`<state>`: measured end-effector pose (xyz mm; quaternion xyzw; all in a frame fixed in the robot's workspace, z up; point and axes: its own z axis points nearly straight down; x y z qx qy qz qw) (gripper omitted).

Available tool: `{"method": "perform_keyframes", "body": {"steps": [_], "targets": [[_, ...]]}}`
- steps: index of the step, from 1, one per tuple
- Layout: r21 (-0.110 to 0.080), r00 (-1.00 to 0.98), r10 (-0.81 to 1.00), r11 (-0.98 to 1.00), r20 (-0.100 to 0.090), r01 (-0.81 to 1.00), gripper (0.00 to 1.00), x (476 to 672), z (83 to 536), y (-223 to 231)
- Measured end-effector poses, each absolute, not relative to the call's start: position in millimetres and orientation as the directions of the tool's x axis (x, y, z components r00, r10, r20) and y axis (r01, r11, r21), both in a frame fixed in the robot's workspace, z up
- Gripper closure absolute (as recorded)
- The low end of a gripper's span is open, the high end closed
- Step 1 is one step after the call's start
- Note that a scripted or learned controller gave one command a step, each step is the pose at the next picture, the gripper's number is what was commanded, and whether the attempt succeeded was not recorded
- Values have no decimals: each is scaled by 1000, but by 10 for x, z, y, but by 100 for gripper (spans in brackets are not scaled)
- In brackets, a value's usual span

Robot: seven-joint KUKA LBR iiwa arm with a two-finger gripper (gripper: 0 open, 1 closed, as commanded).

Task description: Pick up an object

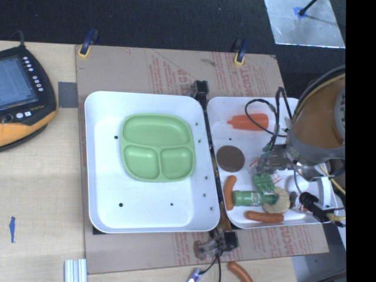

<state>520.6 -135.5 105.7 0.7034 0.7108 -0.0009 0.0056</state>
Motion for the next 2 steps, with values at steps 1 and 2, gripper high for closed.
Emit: {"method": "perform_keyframes", "body": {"steps": [1, 2], "targets": [[7, -10, 1000, 10, -9, 1000, 0, 5205, 1056, -1354], [8, -7, 1000, 7, -5, 1000, 0, 4939, 949, -1547]]}}
